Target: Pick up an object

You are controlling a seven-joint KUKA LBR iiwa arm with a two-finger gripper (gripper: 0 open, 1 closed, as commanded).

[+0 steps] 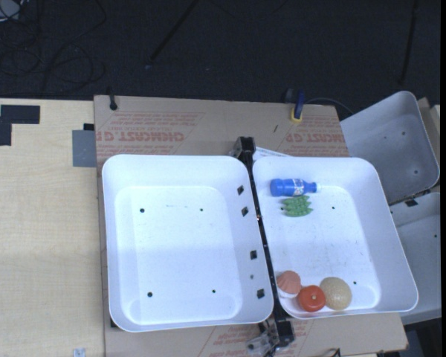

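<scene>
Cardboard bench [208,129]: right bin [386,222] holds blue bottle [291,187], green toy [297,207], tomato [311,298].

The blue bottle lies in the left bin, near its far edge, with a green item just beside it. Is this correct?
Not quite: the camera view shows the blue bottle in the right bin, not the left. The rest holds: it lies near the far edge, the green item just beside it.

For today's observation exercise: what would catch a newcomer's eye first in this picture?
Likely the blue bottle lying at the far end of the right bin, a small green object just below it. Next, the red ball in that bin's near corner, between a pinkish piece and a tan ball.
</scene>
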